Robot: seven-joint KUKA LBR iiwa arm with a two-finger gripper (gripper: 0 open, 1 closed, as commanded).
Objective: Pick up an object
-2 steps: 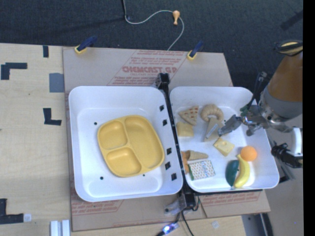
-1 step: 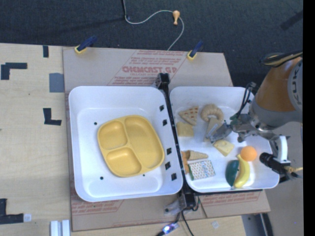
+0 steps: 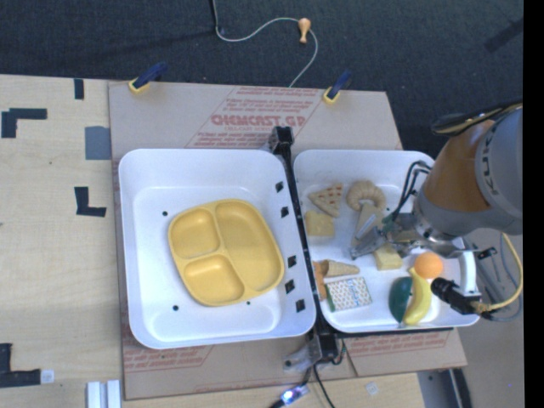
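My jaws (image 3: 367, 243) hang low in the right bin (image 3: 399, 158), their grey fingers slanting down toward its middle, and whether they are parted or closed I cannot tell from this angle; nothing can be seen caught between them. Just beside the tips lie the objects on offer: a tan mushroom-shaped piece (image 3: 365, 195) on the far side, a wedge patterned like a waffle (image 3: 326, 199) to its left, a pale cracker-like square (image 3: 319, 223) near that, and a small yellow block (image 3: 388, 260) under my wrist. Nearer in the same bin sit a cheese-coloured wedge (image 3: 337, 269), a speckled checkered square (image 3: 348, 293), an orange ball (image 3: 428, 266), and a banana (image 3: 416, 300) lying against a dark green piece (image 3: 399, 297). My arm (image 3: 463, 185), orange-banded and grey, comes in from the right over the bin's edge. The left bin (image 3: 144, 228) holds a yellow divided plate (image 3: 225, 252) with three compartments. Both bins rest on a cardboard sheet (image 3: 255, 117) clipped to the table (image 3: 51, 228) with blue and yellow clamps at its far edge.
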